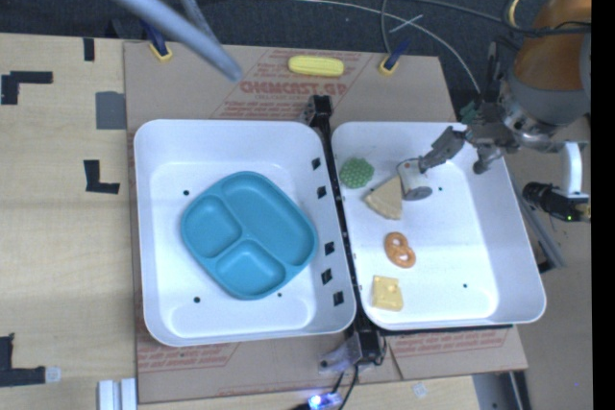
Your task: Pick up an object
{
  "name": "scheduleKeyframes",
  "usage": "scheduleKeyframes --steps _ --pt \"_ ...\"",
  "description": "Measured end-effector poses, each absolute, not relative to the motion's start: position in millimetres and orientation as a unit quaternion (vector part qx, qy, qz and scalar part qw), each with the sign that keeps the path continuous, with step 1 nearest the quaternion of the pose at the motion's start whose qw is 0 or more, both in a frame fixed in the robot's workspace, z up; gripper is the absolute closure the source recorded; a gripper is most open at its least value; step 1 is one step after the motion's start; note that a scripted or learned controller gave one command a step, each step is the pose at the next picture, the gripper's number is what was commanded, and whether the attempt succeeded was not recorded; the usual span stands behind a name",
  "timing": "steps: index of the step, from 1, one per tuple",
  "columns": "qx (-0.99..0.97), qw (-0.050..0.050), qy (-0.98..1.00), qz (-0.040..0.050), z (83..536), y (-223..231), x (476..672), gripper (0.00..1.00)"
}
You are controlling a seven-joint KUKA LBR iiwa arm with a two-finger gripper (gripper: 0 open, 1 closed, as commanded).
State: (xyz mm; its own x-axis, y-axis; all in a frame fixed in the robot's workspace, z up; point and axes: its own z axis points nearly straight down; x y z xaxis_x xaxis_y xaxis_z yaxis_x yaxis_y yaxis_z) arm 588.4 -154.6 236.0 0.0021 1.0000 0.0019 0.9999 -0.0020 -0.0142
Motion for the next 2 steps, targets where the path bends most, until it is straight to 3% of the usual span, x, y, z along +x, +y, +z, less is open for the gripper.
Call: scheduleKeyframes --steps 1,2 --pt "-0.707 0.001 -0.708 0.0005 243.6 -154.1 591.0 0.00" --pt "-0.707 0.001 -0.708 0.0018 198.8 -148.2 588.0 0.00"
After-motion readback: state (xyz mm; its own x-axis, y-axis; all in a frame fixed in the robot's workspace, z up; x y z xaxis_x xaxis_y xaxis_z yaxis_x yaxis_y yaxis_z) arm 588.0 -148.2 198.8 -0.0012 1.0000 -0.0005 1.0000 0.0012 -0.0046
